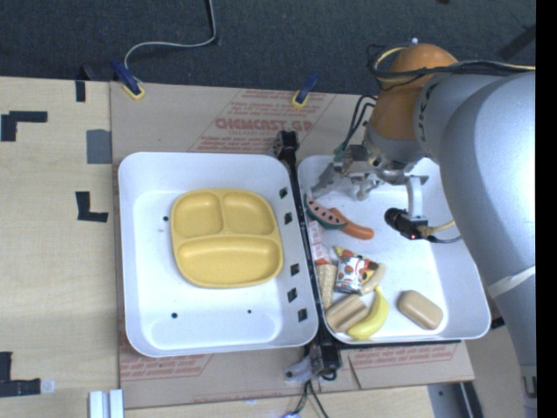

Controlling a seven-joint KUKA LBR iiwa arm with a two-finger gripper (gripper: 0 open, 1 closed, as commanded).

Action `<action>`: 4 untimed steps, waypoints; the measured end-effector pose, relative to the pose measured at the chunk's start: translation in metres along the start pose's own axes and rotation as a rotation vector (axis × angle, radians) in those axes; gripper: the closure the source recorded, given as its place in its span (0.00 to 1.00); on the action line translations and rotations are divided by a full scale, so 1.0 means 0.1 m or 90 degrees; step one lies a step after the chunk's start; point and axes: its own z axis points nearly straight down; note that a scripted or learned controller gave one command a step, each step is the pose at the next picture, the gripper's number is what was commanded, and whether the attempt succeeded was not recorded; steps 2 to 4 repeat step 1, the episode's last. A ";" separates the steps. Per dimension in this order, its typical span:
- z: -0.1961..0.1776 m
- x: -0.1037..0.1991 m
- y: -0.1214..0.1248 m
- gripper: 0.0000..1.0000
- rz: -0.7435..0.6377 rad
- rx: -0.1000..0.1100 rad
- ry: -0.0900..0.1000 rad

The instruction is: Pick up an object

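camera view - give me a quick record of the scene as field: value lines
left bin: holds a yellow divided plate
right bin: holds toy foods
near the front edge: banana, hot dog bun, tan bread roll
middle: small printed packet, watermelon slice, red sausage
pincer: low over the back of the right bin, nothing visibly held
bench: cardboard sheet under both bins

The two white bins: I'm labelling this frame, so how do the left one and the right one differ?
The left bin carries a single item, a yellow divided plate; the right bin carries several small ones, among them a banana and a tan bread roll. The end effector sits over the right bin's far end, while the left bin has no arm above it. Both are shallow, white and side by side.
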 end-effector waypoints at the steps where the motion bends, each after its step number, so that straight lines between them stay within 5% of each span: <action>1: 0.09 -0.36 0.00 0.00 0.001 0.000 0.000; 4: 0.09 -0.36 0.00 0.00 0.001 0.000 0.000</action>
